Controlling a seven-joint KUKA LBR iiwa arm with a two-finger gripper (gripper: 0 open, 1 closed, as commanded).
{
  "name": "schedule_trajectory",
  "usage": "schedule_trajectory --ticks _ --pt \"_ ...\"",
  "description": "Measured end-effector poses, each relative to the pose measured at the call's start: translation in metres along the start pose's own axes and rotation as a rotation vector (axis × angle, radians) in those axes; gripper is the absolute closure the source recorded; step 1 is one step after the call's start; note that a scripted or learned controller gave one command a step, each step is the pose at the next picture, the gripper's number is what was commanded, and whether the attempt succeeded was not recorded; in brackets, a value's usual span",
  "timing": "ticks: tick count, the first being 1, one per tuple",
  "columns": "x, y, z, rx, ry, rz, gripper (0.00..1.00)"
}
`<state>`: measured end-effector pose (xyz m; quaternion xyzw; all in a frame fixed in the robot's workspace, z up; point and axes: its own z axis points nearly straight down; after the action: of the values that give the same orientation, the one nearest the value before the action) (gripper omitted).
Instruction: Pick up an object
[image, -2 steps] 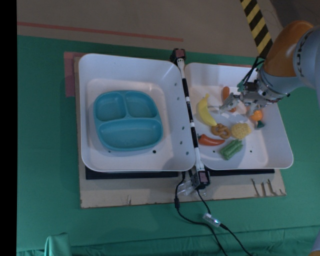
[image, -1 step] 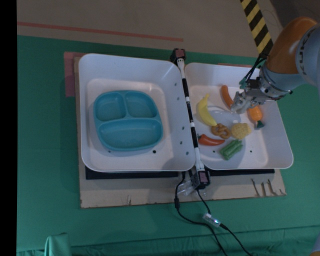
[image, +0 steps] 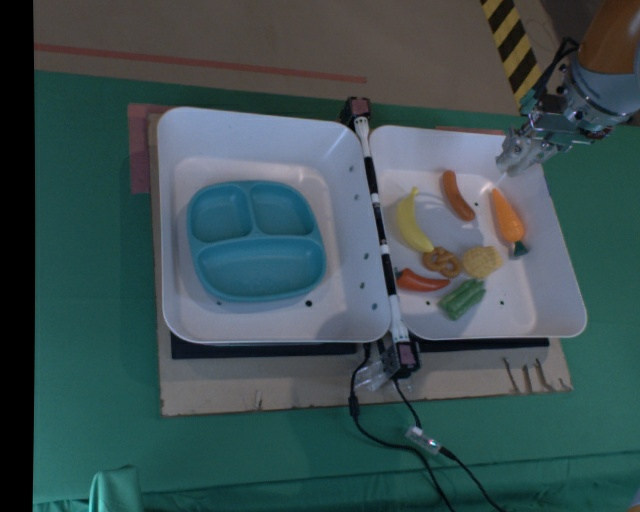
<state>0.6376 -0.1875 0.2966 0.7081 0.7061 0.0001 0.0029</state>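
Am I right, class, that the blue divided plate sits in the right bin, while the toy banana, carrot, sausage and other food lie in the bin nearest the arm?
Not quite. The camera view shows the blue divided plate in the left bin, not the right. The rest stands: the banana, carrot and sausage lie in the right bin, nearest the arm.
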Motion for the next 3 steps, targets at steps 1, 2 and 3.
schedule_trajectory --ticks 1,2,3 --pt "0.000 0.029 -0.067 0.000 0.000 0.000 1.00" --pt "0.000 0.063 -0.072 -0.001 -0.001 0.000 1.00" --pt "0.000 0.063 -0.084 -0.001 -0.001 0.000 1.00"
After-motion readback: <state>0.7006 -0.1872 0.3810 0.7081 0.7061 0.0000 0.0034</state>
